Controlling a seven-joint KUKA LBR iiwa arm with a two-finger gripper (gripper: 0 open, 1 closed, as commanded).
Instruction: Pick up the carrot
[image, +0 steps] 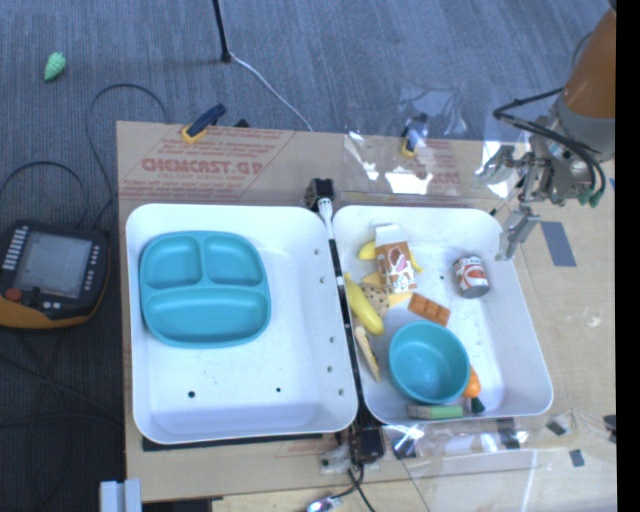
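**Arm waiting off the right bin's far corner, carrot lying by the bowl**

The gripper (515, 205) is hanging above the desk (200, 165) just outside the far right corner of the right bin (530, 330), and its fingers (510, 235) are pointing down toward that corner's rim. Whether they are standing apart or together cannot be told from this slanted look, and nothing is showing between them. Above the gripper, the grey wrist and the orange band of the arm (590, 80) are leaning in from the upper right.

Nearest the fingers inside the right bin, a small can (471, 275) is lying on its side. Further in, a small carton (394, 262) is resting near the bin's far left part, with a yellow banana (364, 306) just beside it along the left wall and an orange-brown block (429, 310) below the carton. A teal bowl (428, 361) is sitting toward the near end.

The carrot (472, 383) is lying well apart from the gripper, tucked against the bowl's right side at the near end of the right bin, with only its small orange end peeking out. A green marker-like stick (440, 410) is lying just below the bowl.

In the left bin (180, 400), a teal divided plate (205, 288) is resting flat. A teach pendant (50, 275) is sitting on the floor off the desk's left edge.
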